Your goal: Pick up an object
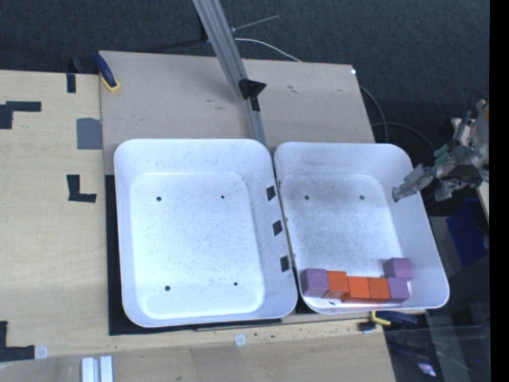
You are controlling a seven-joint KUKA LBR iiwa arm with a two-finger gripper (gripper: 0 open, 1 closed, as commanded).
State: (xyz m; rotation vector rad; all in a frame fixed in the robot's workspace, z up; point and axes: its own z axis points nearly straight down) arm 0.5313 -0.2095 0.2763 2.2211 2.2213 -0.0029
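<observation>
A pale wooden table (48, 237) with black tape marks sits over dark blue carpet (374, 14). A tan board (175, 102) lies on it, crossed by a slanted metal pole (219, 30).

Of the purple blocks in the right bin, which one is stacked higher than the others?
The purple block at the row's right end: it sits atop another purple block, while the third purple block lies at the left end.

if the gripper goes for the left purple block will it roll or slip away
The left purple block looks boxy with flat faces, so it should slide rather than roll. It sits against the orange blocks in the right bin's front corner, so it has little room to escape. It is probably stiff and light.
</observation>
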